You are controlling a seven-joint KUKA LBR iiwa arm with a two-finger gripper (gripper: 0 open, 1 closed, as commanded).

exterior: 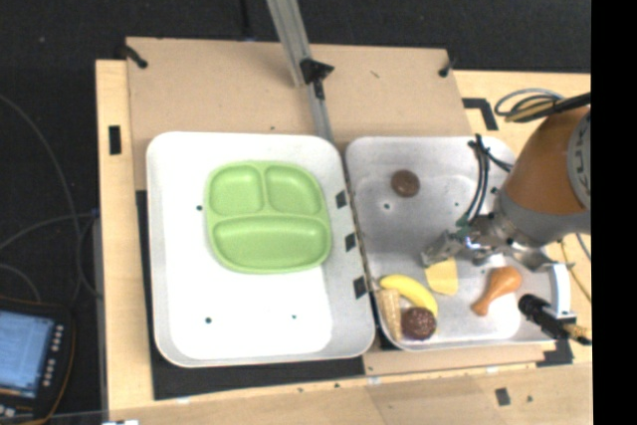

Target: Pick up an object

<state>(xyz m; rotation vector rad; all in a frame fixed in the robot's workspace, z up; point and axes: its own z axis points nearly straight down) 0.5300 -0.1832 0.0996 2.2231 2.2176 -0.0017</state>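
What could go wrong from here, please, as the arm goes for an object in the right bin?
1. The gripper hangs just above the yellow wedge, which lies close to the banana and the dark round piece; a descent could nudge those neighbours or catch two at once.
2. The orange drumstick-shaped toy lies right under the wrist, so the arm may knock it.
3. The items crowd the right bin's near wall, leaving little room.

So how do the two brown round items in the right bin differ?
The upper brown disc lies alone on bare floor at the back; the darker round piece sits at the front edge, against the banana. The disc looks flatter and lighter brown; the front one looks lumpier. Both are small, round, and apart from the claw.
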